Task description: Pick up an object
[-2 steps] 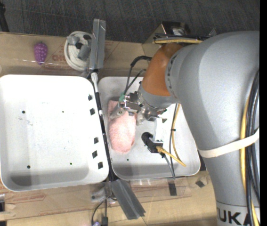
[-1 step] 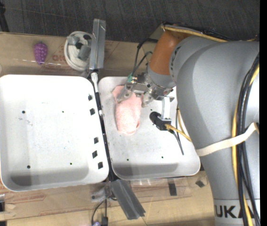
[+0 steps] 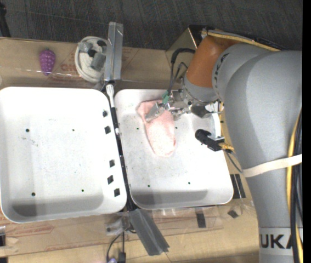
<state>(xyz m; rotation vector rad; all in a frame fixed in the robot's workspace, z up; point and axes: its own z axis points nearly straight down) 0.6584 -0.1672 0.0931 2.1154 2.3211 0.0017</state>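
We logged the gripper (image 3: 159,109) over the pink cloth (image 3: 159,130) near the right bin's (image 3: 210,188) far edge (finger state: we couldn't tell).

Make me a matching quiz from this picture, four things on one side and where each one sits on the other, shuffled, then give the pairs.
Things:
1. pink cloth
2. purple object
3. roll of white cord
4. gripper

Places:
A. on the bench behind the left bin's far left corner
B. lying in the right bin
C. over the top end of the cloth
D. on the bench behind the left bin, near the divider

Pairs: 1-B, 2-A, 3-D, 4-C
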